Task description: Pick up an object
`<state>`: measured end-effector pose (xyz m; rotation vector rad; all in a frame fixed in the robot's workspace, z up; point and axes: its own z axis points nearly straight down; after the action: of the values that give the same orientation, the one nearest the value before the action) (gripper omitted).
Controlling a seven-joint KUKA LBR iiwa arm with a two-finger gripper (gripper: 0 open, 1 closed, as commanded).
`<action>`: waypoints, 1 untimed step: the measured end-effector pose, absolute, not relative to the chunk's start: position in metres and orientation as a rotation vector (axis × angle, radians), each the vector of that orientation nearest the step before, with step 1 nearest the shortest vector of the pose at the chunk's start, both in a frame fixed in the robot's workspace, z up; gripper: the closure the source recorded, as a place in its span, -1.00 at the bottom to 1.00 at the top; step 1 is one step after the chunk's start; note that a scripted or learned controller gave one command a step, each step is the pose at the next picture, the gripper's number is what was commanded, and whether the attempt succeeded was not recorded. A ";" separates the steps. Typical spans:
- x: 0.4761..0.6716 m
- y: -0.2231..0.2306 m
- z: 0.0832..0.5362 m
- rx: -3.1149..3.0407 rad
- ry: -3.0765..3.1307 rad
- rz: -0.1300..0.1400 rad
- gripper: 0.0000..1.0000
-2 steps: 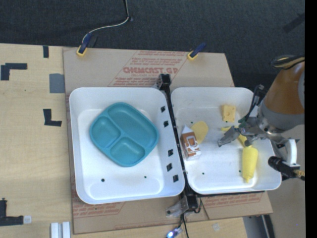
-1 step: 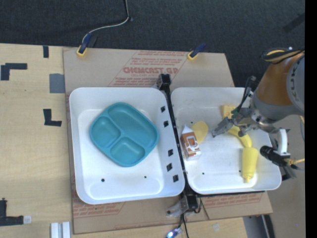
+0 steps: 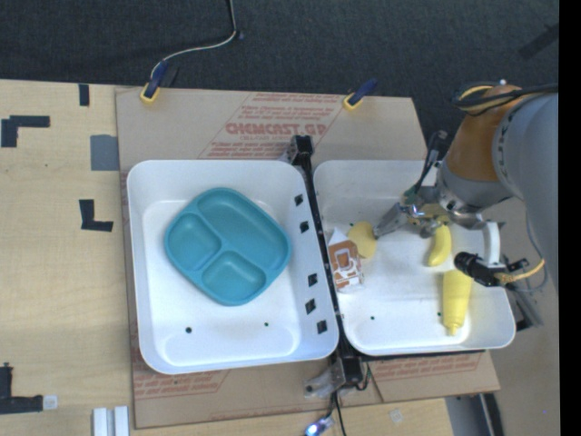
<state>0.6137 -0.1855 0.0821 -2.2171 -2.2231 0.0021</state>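
Camera view. A pale wooden bench [image 3: 54, 271] under a dark carpeted floor [image 3: 109, 16] carries a cardboard sheet [image 3: 263, 125] on which two shallow white bins sit side by side. The left bin [image 3: 150, 334] holds a teal divided plate [image 3: 227, 245], lying flat near its middle. The right bin [image 3: 399, 334] holds a small pale yellow object [image 3: 362, 238] near its left wall, an orange-and-white packet [image 3: 344, 264] just below and touching it, a small yellow banana-like piece [image 3: 440, 246] toward the right, and a larger yellow corn-like piece [image 3: 455, 302] near the lower right corner. The grey arm with its orange band [image 3: 472, 143] reaches in from the right; its gripper [image 3: 419, 209] hangs over the upper middle of the right bin, just beside the small yellow piece. Whether the pincer is open or closed cannot be told, and no object is visibly gripped.
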 end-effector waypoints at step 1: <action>0.612 -0.226 0.127 -2.225 -2.222 0.000 -1.00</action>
<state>0.6120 -0.2259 0.1272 -2.2253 -2.2225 0.0005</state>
